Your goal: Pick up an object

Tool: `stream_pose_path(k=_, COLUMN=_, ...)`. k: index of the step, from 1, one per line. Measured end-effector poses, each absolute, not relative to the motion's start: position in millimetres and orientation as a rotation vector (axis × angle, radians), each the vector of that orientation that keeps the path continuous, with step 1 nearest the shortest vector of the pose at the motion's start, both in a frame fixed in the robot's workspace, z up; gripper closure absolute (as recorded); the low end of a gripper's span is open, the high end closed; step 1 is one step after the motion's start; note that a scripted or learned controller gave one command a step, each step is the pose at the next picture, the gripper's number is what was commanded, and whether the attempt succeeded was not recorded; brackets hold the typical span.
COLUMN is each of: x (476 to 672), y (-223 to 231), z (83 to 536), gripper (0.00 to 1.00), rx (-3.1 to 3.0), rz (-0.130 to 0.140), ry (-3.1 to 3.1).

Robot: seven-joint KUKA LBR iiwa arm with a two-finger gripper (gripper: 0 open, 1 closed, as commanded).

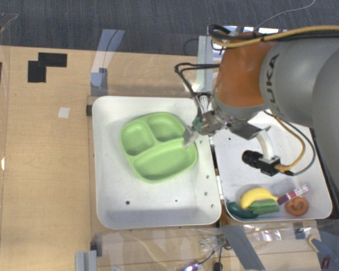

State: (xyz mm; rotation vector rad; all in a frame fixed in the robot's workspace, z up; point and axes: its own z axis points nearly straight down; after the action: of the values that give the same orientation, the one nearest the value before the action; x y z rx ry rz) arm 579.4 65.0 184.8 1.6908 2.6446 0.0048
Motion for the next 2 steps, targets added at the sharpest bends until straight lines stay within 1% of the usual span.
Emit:
stream_pose_path(k=1, x=617.6, y=56, z=187, gripper=0.00, rx=1.534, rz=0.008, ry=2.735)
stream_pose_path(k=2, x=608.6, y=-2, z=195, gripper=0.00, rx=1.436, rz=0.006, ry=2.788)
